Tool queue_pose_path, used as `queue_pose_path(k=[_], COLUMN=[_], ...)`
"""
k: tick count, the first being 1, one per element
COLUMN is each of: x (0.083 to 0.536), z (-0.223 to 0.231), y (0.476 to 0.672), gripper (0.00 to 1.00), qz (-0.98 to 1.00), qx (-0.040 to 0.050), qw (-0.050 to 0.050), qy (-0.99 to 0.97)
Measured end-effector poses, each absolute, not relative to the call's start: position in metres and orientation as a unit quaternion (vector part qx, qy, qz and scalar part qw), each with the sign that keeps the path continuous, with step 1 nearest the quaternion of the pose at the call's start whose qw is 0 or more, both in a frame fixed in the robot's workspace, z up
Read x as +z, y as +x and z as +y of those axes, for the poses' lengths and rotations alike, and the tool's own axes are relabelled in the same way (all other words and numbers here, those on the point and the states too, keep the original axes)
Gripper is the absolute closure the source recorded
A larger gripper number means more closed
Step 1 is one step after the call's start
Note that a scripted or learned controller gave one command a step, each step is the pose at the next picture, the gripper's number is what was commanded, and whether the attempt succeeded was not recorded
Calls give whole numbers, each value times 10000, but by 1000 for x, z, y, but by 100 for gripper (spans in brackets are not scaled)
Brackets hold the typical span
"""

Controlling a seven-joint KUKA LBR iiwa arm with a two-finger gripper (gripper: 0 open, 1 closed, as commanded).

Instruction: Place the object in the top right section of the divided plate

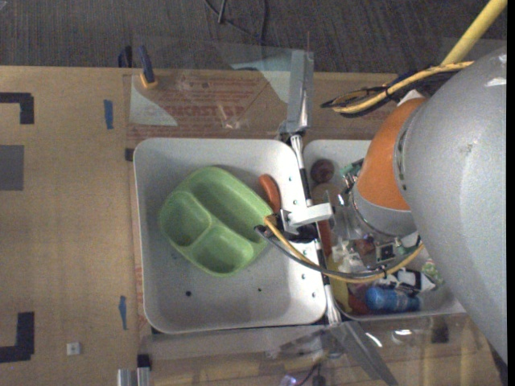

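Note:
A green divided plate point(213, 219) lies tilted in the left white bin point(241, 308), with three sections. An orange-red object point(269, 189) rests against the plate's right rim, near the wall between the bins. My gripper point(352, 246) reaches down into the right bin point(322, 153) below the orange wrist band, among a pile of small items. The arm's grey body hides most of that bin.
In the right bin I see a brown round object point(323, 170), a blue object point(391, 299), something yellow point(344, 289) and a green-and-white item point(432, 273). Cables point(294, 252) loop from the wrist over the bin divider. A clear plastic sheet point(217, 87) lies behind the left bin.

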State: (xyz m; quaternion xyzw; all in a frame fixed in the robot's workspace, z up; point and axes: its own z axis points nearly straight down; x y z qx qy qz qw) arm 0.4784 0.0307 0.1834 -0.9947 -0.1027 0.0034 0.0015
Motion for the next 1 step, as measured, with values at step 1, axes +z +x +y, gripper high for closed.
queue_pose_path(k=[1], x=[184], z=[64], y=[479], gripper=[100], qz=[-1012], qx=[17], qw=[7], qy=[-9949])
